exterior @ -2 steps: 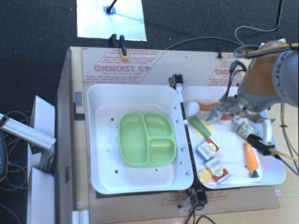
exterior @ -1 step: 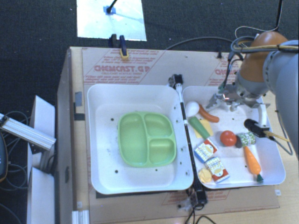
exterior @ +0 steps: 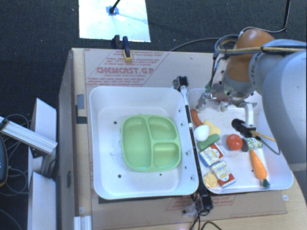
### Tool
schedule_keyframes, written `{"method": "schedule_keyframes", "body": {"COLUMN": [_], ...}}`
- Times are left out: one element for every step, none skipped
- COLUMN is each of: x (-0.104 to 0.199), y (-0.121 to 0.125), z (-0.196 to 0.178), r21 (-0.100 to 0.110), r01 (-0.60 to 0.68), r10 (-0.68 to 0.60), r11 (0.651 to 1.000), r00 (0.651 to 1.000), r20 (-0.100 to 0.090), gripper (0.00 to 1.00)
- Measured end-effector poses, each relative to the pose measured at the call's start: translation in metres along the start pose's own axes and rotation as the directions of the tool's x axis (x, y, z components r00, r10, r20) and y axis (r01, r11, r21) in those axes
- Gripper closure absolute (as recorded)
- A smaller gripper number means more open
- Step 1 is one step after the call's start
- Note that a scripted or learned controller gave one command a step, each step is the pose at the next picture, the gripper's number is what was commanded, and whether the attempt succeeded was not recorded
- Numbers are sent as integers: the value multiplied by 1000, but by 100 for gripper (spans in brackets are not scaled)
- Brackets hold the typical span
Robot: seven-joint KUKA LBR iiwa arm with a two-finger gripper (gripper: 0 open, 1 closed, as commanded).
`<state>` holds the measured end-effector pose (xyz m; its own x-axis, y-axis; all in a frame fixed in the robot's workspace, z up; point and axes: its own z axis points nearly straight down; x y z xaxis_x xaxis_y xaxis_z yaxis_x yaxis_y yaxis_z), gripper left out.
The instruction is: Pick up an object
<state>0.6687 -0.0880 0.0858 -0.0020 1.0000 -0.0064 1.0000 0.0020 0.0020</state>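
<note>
Hovering at the right bin's (exterior: 280, 176) eleven o'clock, the end effector (exterior: 211, 99), its opening untellable, is needing careful centring over the tomato (exterior: 234, 142).

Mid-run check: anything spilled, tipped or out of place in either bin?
Nothing stands out. The green divided plate lies flat in the left bin, turned a little against its walls. The toy foods, among them a carrot and a tomato, all lie inside the right bin.
</note>
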Motion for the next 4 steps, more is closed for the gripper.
{"method": "schedule_keyframes", "body": {"x": [1,1,1,1], "y": [0,0,0,0], "z": [0,0,0,0], "r21": [0,0,0,0], "r01": [1,2,2,2], "r10": [-1,-2,-2,-2], "r11": [1000,1000,1000,1000], "r00": [1000,1000,1000,1000], "r20": [1,1,0,0], "gripper": [0,0,0,0]}}
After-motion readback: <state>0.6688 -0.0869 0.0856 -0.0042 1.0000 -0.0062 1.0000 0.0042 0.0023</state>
